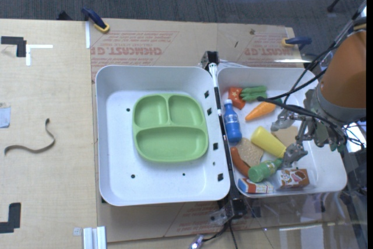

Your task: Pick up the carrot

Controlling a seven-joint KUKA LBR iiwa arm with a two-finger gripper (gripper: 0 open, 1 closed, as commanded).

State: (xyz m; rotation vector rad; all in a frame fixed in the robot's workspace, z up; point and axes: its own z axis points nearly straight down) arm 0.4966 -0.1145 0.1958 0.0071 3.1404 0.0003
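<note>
Though small, bright orange carrot [260, 111]

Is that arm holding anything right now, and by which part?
Nothing is held. The end effector hovers open above the right bin, and the carrot lies apart from it, untouched.

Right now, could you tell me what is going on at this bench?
The robot arm reaches in from the right, and its gripper hangs over the right bin, which holds toy food. The carrot it is meant to pick up lies near the bin's far end, apart from the gripper and not yet lifted. The left bin holds a green divided plate.
</note>
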